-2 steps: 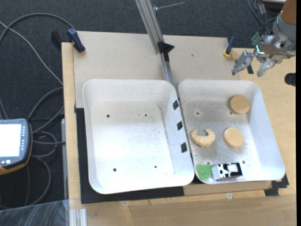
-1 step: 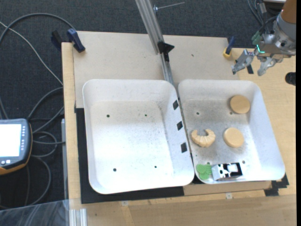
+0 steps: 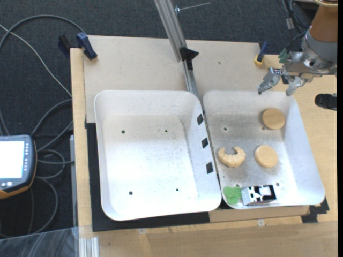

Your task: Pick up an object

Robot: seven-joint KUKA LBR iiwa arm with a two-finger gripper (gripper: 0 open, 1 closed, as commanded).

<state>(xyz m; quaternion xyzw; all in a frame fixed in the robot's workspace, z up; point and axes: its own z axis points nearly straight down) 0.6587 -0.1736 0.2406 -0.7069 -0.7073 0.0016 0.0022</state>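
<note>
gripper point(image 3: 278, 87) fingers apart, nothing held, at 12 o'clock edge of right bin point(image 3: 305, 159). disc point(image 3: 274, 118) just below, abt 6 from it: prob light, stiff; grab across rim.

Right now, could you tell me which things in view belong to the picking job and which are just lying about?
Job:
- pincer, open, above the right bin's far rim
- right bin
- two tan discs
- croissant-shaped piece
- green item
- black-and-white item

Lying about:
- left bin
- handheld screen
- blue clamp
</note>
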